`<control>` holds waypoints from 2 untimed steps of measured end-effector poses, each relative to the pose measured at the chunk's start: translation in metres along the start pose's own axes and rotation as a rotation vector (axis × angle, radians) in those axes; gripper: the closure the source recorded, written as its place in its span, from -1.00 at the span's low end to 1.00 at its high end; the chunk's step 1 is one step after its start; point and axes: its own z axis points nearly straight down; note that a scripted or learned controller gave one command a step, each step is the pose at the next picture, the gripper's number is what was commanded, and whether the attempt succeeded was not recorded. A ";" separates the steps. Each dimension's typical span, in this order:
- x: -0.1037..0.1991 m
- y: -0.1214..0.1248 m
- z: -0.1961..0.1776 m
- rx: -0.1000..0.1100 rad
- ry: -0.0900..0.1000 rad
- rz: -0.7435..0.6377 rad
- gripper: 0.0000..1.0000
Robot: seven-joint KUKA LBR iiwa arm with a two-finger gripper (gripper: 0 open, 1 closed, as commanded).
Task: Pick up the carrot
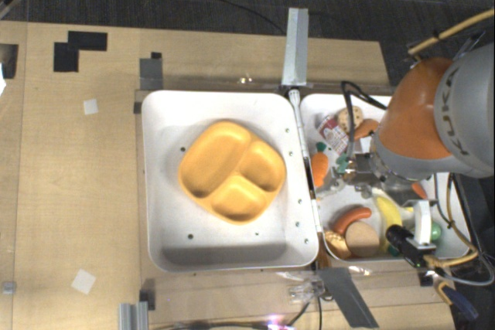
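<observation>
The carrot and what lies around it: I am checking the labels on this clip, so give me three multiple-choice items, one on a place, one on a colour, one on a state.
1. Where does the carrot lie?
A. In the right bin, by its left wall
B. On the divided plate
C. On the wooden bench

2. What colour is the divided plate in the left bin?
A. White
B. Yellow-orange
C. Green

3. How does the pincer stand to the carrot?
A. It has the carrot lifted over the left bin
B. It is low in the right bin, close beside the carrot, which lies in the bin
C. It is raised over the plate

Key: 1 A, the orange piece sits against the wall between the bins. 2 B, the three-part dish is yellow-orange. 3 B, the arm's end is down among the food in the right bin.
</observation>
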 end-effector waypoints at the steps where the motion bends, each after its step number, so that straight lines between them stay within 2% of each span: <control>1: -0.010 0.044 -0.001 -0.001 0.000 0.296 -1.00; 2: 0.030 0.061 -0.001 -0.001 0.001 0.396 -1.00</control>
